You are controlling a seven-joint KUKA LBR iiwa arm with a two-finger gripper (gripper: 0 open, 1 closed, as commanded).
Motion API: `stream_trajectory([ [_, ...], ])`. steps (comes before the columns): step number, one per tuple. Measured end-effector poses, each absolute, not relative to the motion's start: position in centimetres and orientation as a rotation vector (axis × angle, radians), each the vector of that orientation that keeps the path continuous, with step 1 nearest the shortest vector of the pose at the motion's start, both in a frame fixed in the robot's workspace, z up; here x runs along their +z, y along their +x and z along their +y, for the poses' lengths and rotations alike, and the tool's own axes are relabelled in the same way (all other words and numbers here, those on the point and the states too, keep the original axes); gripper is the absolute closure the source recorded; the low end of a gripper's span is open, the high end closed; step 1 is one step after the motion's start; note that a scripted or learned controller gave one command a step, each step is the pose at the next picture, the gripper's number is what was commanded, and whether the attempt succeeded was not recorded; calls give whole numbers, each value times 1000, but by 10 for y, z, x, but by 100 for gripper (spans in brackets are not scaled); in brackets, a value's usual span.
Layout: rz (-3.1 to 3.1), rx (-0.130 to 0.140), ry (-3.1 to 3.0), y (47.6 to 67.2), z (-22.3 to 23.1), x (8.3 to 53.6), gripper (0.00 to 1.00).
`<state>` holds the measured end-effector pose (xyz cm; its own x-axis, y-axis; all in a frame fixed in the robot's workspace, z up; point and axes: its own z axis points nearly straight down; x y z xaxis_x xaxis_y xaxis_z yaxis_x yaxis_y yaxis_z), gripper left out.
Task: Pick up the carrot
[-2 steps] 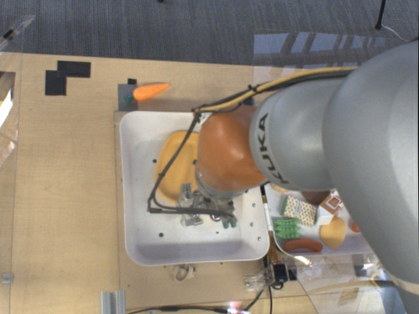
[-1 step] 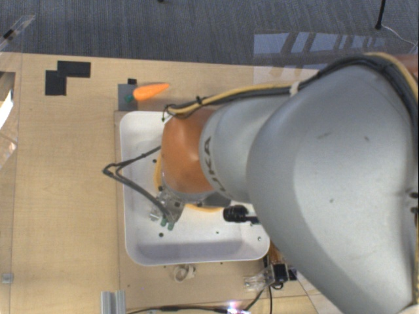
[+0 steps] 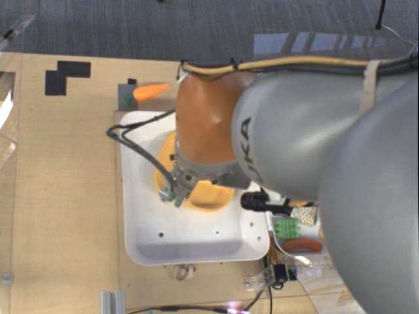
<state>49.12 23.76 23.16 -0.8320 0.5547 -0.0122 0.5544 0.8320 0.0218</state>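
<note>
Big grey arm (image 3: 314,142) coming in from the right, filling most of that side, smooth rounded casing with dark lettering on it. Glossy orange band (image 3: 203,120) just above the wrist, bulging like a barrel. Below that a short metal collar, then the gripper (image 3: 175,193) pointing down into the left bin (image 3: 190,244). Black cable (image 3: 131,136) looping off the wrist to the left, over the bin's far edge. Another thick cable running along the top of the arm.

Can't tell whether the fingers are apart or together, too small and dark from this angle, and can't make out anything between them.

Carrot (image 3: 152,91) sitting outside the bins, on the bench just past the far left corner of the left bin, well apart from the gripper. Orange, tapered, a bit of green at its left end, lying beside a small grey block (image 3: 126,95).

Left bin shallow, white, matte plastic with rounded corners and a few small holes in the floor. Something yellow and flat-ish (image 3: 206,198) lying right under the wrist, partly hidden. Right bin mostly covered by the arm, green knobbly thing (image 3: 286,228) and a red rounded thing (image 3: 302,245) peeking out. Bench (image 3: 59,195) pale wood-look, black L-shaped mark (image 3: 65,76) at far left
</note>
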Motion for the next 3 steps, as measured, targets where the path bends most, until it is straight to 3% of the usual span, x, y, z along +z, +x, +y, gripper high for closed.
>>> stream_trajectory([
  [1,2990,11,928,490,213,257,100],
  [2,2763,11,1480,490,209,301,100],
  [3,2598,7,1753,508,157,322,100],
])
